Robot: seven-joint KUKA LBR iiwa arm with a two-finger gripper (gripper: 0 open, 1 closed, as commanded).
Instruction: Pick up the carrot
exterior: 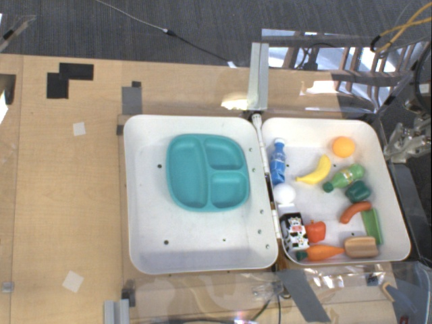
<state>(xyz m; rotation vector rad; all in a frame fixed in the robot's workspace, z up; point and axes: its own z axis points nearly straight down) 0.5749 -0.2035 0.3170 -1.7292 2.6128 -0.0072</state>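
The gripper (407,142) is seen at the far right, just outside the right bin (378,137); whether it is apart or together cannot be told. The carrot (325,252) is laid along that bin's near wall, between a black-and-white carton (294,231) and a brown block (360,247).

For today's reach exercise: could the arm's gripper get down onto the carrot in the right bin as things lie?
Probably yes, but tightly: the carrot lies uncovered by the near wall, with the bread roll touching its end.
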